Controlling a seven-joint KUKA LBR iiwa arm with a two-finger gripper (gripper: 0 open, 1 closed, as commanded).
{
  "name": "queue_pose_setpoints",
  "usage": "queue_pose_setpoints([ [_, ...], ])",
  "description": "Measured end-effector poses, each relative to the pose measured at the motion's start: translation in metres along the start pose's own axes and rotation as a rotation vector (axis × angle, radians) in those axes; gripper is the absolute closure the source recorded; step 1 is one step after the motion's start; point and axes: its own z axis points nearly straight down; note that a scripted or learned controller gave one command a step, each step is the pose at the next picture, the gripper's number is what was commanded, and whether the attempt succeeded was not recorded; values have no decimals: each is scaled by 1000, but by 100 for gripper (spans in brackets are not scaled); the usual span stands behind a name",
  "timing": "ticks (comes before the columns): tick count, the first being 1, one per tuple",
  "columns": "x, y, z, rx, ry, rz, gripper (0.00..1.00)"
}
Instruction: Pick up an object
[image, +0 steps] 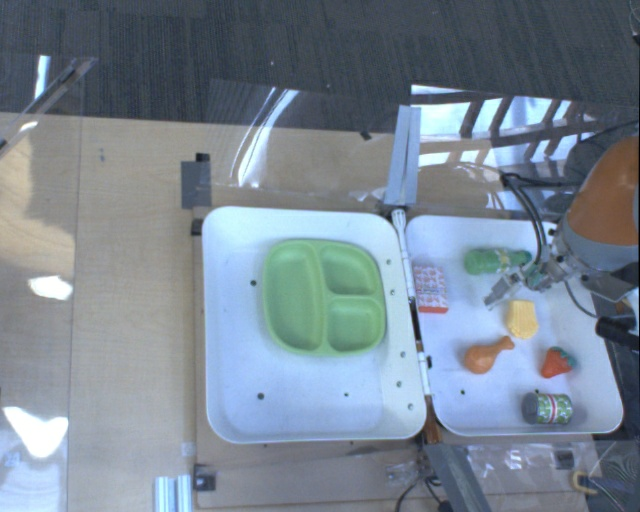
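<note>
Yellow plastic toy food, a cheese-like wedge (521, 319), is noted in the right bin (440, 240), just below the gripper (510, 287), whose fingers are seen spread apart with nothing between them. It is judged light, stiff and somewhat slick; a grip across its flat sides is advised. A green toy (488, 262) lies beside.

Green divided plate (324, 297) in left bin (230, 390); gripper (512, 284) above yellow block (521, 320).
</note>
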Motion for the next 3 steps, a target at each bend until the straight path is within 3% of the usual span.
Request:
queue_pose_setpoints([
  [1, 23, -53, 12, 10, 6, 181, 0],
  [2, 22, -49, 0, 1, 0, 178, 100],
  [3, 95, -2, -149, 11, 7, 138, 100],
])
